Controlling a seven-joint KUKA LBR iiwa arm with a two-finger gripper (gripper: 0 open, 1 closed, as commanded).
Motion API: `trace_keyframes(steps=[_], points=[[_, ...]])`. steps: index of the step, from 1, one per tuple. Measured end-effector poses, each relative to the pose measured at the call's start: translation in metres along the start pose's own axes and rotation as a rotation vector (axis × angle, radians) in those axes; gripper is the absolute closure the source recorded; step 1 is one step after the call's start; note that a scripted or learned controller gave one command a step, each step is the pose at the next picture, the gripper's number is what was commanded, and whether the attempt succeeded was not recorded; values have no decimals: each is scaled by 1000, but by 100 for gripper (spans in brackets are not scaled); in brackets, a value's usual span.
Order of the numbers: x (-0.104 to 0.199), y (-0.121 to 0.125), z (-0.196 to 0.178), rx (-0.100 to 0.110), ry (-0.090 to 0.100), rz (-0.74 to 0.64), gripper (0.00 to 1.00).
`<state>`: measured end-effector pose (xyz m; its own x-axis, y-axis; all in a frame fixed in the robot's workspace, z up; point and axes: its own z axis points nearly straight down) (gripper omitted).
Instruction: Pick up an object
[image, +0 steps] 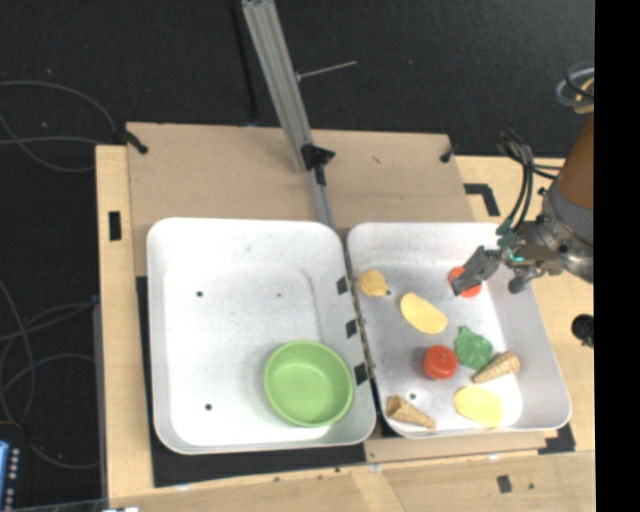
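White plastic bins are sitting side by side on the counter (420, 165), and the right bin (540, 340) is holding the small toys loose and spread apart, so a piece can be reached alone. From the right the gripper (484, 272) is leaning low over that bin's upper part, its dark fingers (470, 278) partly spread, with a red piece (466, 287) showing at their tips, though whether it is gripped I cannot tell. Left bin (200, 290) is carrying a green bowl (308, 383).

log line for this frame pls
task: pick up an object | gripper: over right bin, at red-orange piece near far edge | grasp: unconfirmed | left bin: green bowl
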<state>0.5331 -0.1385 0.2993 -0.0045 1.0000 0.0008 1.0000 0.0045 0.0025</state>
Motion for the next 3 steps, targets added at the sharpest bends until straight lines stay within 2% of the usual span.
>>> trace_keyframes(steps=[1,3], points=[[0,0,0,0,0,1,0],[-1,7,89,6,-3,7,0]])
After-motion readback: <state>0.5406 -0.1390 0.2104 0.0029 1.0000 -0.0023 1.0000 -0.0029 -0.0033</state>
